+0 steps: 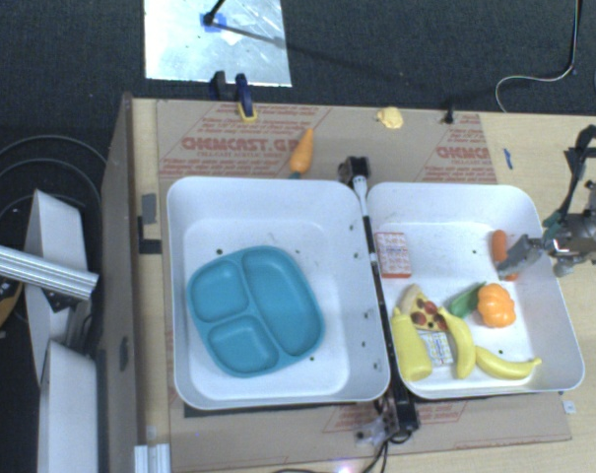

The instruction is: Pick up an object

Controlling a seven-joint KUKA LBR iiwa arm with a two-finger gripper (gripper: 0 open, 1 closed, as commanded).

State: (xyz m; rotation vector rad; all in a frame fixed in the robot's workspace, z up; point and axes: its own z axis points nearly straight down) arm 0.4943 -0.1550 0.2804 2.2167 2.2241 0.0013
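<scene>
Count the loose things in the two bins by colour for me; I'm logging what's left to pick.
Blue: 1, the divided tray
Yellow: 2, banana and mustard bottle
Orange: 2, small pumpkin and carrot
Green: 1, pepper
White and red: 1, packet
Mixed: 1, pizza slice
Total: 8

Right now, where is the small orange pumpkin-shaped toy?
The small orange pumpkin-shaped toy lies in the right white bin, toward its right side, beside a green toy and above the yellow banana.
</scene>
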